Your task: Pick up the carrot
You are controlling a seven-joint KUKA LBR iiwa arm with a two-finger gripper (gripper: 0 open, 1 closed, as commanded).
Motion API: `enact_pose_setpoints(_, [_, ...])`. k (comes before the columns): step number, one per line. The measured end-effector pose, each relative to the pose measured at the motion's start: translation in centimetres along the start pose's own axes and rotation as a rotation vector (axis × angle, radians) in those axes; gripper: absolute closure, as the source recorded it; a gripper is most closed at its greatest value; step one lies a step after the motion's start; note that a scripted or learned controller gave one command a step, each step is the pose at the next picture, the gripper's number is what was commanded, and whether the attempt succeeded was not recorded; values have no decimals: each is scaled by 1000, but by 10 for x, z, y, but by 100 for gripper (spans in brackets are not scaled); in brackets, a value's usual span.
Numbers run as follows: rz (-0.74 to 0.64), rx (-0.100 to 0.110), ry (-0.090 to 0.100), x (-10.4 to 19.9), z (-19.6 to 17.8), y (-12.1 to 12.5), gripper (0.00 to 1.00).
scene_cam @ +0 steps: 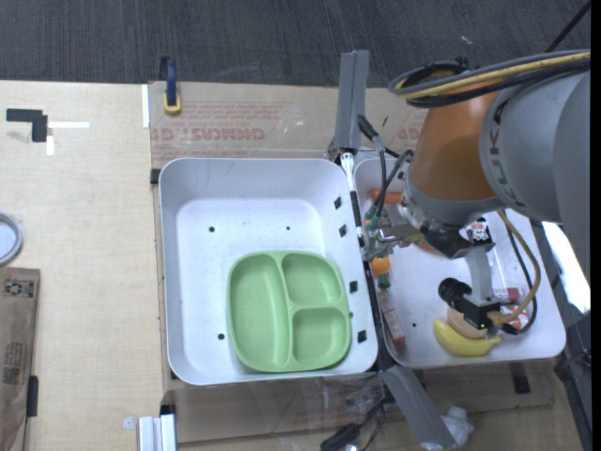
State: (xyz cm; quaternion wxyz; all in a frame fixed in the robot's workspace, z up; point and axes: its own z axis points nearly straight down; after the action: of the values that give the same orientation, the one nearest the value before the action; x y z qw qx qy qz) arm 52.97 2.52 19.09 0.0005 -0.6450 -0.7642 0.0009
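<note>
Carrot [380, 267]: a small orange piece just right of the green plate [286, 310], past the two bin walls. It lies against the right bin's [418, 285] plate-side wall, with its upper end hidden under the gripper.
Gripper [379, 237]: right of the plate's back corner, over the carrot. It is a blur of metal and wires, and open or closed is impossible to judge.
Arm [526, 139]: far right of the plate, covering the right bin's back half.
Banana [465, 339]: well right of the plate, its top edge covered by robot hardware.
Left bin [188, 252]: surrounds the plate.
</note>
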Motion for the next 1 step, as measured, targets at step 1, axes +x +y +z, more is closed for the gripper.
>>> enact_pose_setpoints(1, [359,2,-2,-54,0,5,100])
